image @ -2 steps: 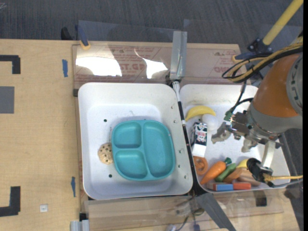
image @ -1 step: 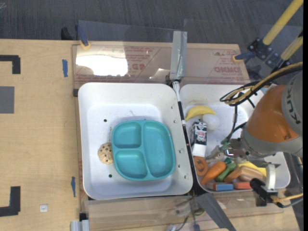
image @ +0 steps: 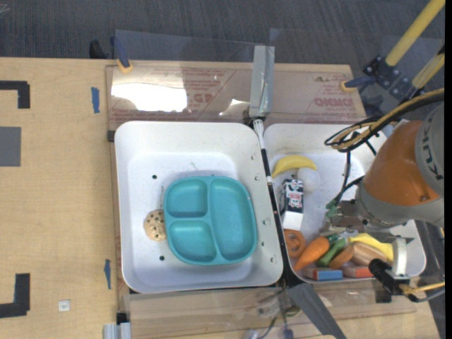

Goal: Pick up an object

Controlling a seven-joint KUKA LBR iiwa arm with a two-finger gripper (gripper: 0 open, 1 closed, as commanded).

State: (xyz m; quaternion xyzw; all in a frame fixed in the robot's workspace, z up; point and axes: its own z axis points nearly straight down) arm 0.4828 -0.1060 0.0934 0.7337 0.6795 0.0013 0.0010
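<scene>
The grey arm (image: 417, 175), orange band above the wrist, reaches in from the right, gripper (image: 344, 226) pointing down.

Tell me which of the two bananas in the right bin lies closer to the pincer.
The banana at the bin's near right, beside the carrot, directly under the arm's wrist. The other banana lies alone at the far end of the right bin.

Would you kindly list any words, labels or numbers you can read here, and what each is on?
Red print on the clear panel behind the bins: mirrored and blurred, unreadable.
Black-and-white label on the small carton in the right bin: too small to read.
Nothing else carries text.
</scene>
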